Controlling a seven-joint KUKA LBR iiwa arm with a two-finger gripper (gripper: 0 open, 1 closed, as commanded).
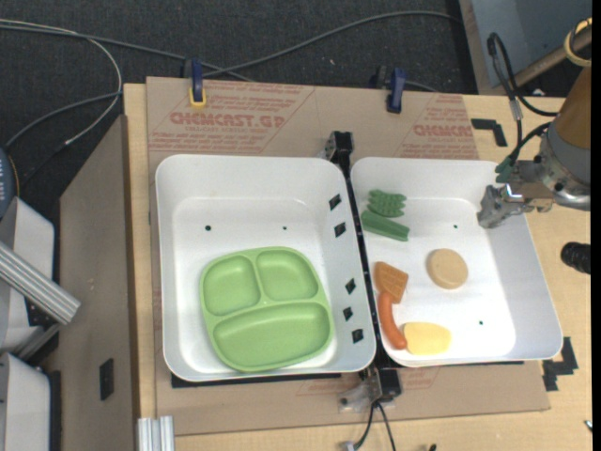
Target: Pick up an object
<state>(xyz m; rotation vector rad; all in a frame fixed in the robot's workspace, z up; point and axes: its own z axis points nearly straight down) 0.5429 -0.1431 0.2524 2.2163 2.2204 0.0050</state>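
2 white bins side by side on the worktop [235, 111], arm [573, 148] at right edge.

Left bin [178, 252]: green divided plate [268, 308]. Right bin [507, 280]: green toy [385, 214], orange sausage [391, 319], yellow piece [425, 337], tan disc [448, 269], orange wedge [392, 279]. Gripper [493, 207] over right bin's far right rim, holding nothing visible; open or closed impossible to tell.

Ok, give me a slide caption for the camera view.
Claw at the right white bin's edge, toy foods inside; green divided plate in the left bin.
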